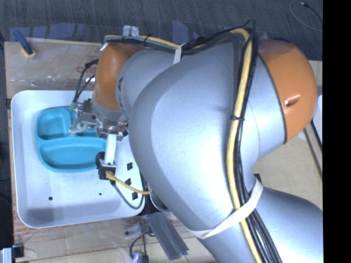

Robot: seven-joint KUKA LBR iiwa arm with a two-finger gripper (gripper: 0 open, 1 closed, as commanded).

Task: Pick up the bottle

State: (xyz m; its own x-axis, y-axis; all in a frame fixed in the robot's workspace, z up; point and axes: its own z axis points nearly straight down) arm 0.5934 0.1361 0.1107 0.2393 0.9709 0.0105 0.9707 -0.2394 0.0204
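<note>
The arm (197, 147) is by far the closest thing to the camera. Its big grey body takes up everything from the centre out to 3 and 5 o'clock, with an orange band (285, 92) up around 2 o'clock and a yellow cable (241, 103) strapped along it.

Below that, at about 9 o'clock, the gripper (82, 122) sits low over the white bin (33, 201), right at the near edge of a blue two-compartment dish (66, 152). It's a jumble of metal from this angle, so I honestly can't tell if it's spread or closed up, or if it's got anything.

I can't tell where the bottle is either, since the arm covers a good chunk of that bin. There's a bare patch of bin floor with a couple of dark specks down at 7 o'clock.

Further back, the wooden bench (49, 64) runs behind the bin at 10 o'clock, with a bit of blue tape (22, 40) near its corner. Dark carpet (109, 4) runs across 12 o'clock.
</note>
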